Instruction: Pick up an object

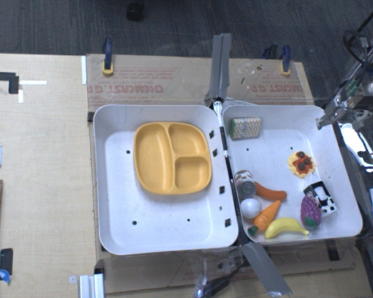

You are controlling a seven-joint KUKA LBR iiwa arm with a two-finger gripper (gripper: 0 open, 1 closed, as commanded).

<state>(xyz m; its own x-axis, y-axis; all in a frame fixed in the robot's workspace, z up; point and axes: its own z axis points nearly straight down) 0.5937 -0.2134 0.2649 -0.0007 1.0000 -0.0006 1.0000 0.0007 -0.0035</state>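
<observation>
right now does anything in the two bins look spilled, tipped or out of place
Nothing stands out. The yellow divided plate lies flat in the left bin. The toys in the right bin crowd its near side: banana, two carrots, white ball, purple grapes. That looks like ordinary clutter, nothing spilled.

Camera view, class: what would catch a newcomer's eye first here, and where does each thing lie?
The yellow divided plate stands out, lying alone in the left bin. Next comes the bright cluster of toy food in the right bin: a banana near the front edge, carrots beside it, and a small pizza further back.
</observation>
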